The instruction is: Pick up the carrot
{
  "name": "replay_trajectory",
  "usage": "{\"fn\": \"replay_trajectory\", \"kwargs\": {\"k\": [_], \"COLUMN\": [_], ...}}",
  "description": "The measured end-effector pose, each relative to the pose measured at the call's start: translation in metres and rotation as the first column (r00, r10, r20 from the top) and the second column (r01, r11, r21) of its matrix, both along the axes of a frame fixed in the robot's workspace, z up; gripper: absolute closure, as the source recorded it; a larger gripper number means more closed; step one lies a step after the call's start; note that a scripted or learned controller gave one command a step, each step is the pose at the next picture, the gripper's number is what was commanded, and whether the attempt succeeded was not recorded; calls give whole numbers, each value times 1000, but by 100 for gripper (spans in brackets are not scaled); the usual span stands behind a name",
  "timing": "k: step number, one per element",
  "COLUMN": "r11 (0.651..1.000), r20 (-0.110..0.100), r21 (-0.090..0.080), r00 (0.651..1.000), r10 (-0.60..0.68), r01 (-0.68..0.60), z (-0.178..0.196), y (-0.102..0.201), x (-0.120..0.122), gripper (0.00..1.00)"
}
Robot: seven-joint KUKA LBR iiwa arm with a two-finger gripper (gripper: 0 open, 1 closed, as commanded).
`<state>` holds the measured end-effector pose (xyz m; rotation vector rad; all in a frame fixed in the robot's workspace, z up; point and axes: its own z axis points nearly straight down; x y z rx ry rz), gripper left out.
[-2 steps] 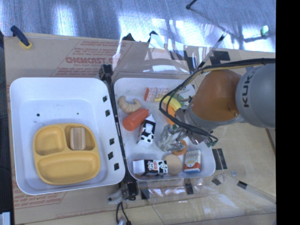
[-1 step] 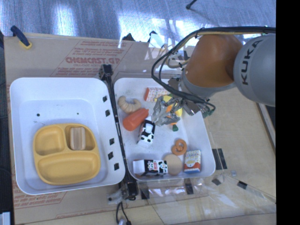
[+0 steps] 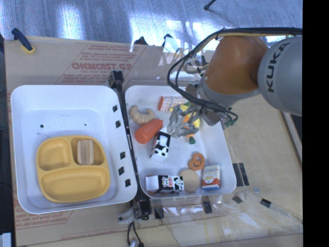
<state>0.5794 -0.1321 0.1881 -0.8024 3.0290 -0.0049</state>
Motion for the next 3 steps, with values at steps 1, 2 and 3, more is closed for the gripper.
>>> {"fn": "replay_trajectory", "kwargs": {"k": [1, 2, 3], "r11": [1000, 973, 947], "r20": [4, -2, 10], "r21": [-1, 1, -15], "r00": [1000, 973, 947], "r10": [5, -231, 320], "r01": [-5, 231, -320], "z": [11, 3, -70], "y": [1, -10, -21], "x": [2, 5, -23], "gripper": [100, 100, 100]}}
